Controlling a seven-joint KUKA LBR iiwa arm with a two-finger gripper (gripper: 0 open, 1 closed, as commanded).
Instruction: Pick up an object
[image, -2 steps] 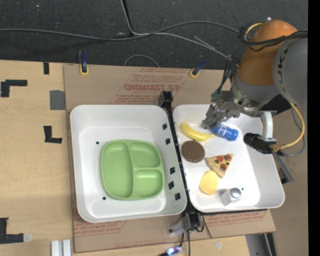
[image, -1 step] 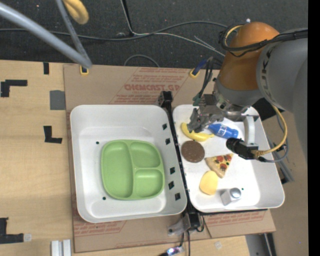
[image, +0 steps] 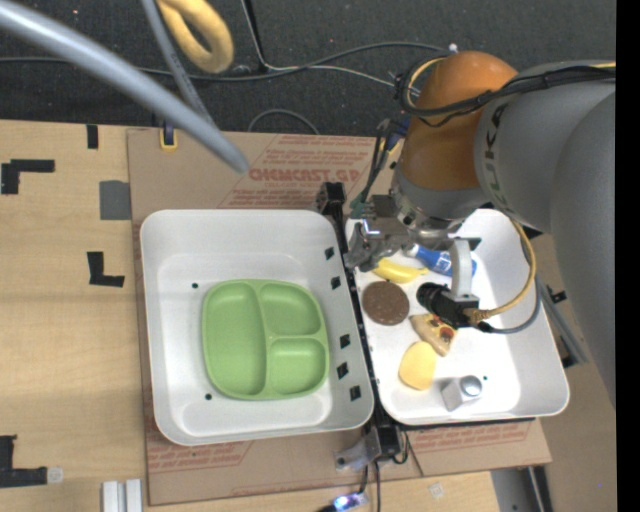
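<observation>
The right bin (image: 530, 385) holds several small objects. A brown round disc (image: 385, 303) lies near the bin's left wall, with a yellow banana-shaped piece (image: 398, 270) just behind it and a blue item (image: 436, 261) beside that. Toward the front lie a tan wedge (image: 436, 331), a yellow lemon-like lump (image: 418, 367) and a small grey block (image: 461, 390). My gripper (image: 385, 243) hangs low over the bin's back left corner, right above the yellow banana-shaped piece. The wrist's bulk hides the space under it.
The left bin (image: 170, 260) holds a green divided plate (image: 265, 338). The two bins meet at a rim with black clips (image: 345, 300). A yellow cable (image: 520, 290) loops from the wrist over the right bin. A grey pole (image: 120, 75) crosses the upper left.
</observation>
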